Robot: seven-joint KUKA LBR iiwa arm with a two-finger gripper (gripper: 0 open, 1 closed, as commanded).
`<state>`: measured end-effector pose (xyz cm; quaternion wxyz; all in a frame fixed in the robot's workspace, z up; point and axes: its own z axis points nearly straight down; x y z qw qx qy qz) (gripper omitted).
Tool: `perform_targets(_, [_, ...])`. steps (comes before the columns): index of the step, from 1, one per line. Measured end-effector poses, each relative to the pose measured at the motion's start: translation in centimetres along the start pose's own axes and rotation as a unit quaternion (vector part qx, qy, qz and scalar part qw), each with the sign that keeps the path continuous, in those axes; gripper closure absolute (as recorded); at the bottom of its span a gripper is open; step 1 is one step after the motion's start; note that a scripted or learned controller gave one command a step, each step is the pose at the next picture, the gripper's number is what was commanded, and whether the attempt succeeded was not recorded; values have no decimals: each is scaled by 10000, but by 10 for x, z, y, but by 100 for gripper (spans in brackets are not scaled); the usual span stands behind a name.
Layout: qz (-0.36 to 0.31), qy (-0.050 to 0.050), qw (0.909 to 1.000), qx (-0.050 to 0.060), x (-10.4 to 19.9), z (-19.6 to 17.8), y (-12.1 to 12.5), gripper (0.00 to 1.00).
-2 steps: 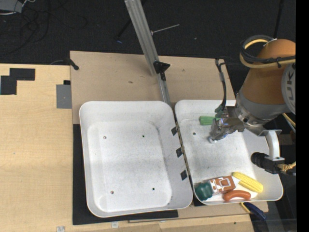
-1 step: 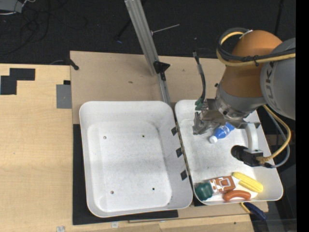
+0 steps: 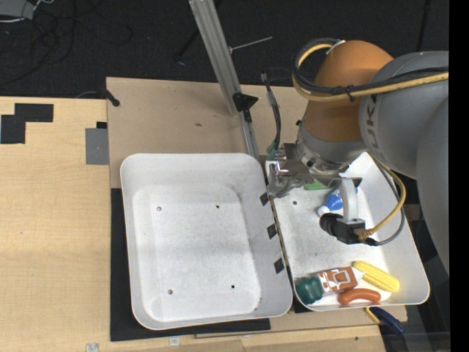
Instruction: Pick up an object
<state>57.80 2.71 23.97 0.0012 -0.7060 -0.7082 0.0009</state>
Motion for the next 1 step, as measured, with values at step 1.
perform_targets(1, [2,-1,10000,-8,42,-3,15,100])
